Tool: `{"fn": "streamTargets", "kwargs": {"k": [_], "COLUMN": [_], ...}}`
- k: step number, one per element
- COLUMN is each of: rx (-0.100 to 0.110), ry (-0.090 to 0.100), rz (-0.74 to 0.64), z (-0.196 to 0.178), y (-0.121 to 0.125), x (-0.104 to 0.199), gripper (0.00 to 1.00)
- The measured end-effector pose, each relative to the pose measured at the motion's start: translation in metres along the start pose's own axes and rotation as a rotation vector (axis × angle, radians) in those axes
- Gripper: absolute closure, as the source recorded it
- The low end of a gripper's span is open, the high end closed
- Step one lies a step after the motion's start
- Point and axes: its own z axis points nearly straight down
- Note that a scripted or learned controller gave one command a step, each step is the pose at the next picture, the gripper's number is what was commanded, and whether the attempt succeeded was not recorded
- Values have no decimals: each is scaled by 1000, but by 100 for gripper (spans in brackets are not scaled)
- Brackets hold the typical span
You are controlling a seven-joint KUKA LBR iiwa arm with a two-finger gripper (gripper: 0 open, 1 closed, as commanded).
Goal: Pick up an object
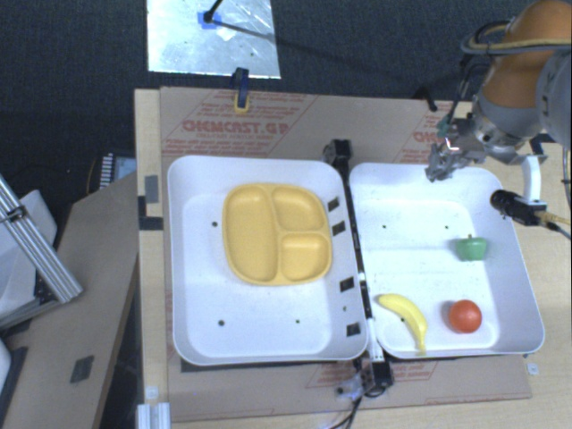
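Two white bins are sitting side by side on the bench, touching along a black clipped seam down the middle. The left bin (192,329) is holding a yellow divided plate (275,233), three compartments, lying flat and filling most of the bin's centre; bare floor is showing as a band around it, widest toward the near edge.

The right bin (402,231) is carrying three items, all clustered in its near half: a green pepper (471,248) near the right wall, a red tomato (464,315) near the near-right corner, and a banana (405,315) lying tilted near the near-left corner, just beside the seam. Tomato and banana are sitting apart with bare floor between them; the pepper is sitting apart from the tomato, farther back. The far half and the centre of this bin are showing open white floor, so that's where the free room is lying. The banana is leaving little margin to the near rim and the seam; the pepper is sitting close to the right wall.

The arm is coming in from the right, orange band at top right, wrist angled down and to the left. The gripper (440,170) is hovering over the far rim of the right bin, well apart from all three items. Finger state: cannot tell, too small and blurred. Nothing is visible between the fingers.
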Motion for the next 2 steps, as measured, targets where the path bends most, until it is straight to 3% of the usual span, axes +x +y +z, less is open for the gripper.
{"fn": "streamTargets", "kwargs": {"k": [2], "rx": [0], "ry": [1], "rz": [0], "z": [-9], "y": [-9], "x": [112], "gripper": [100]}}
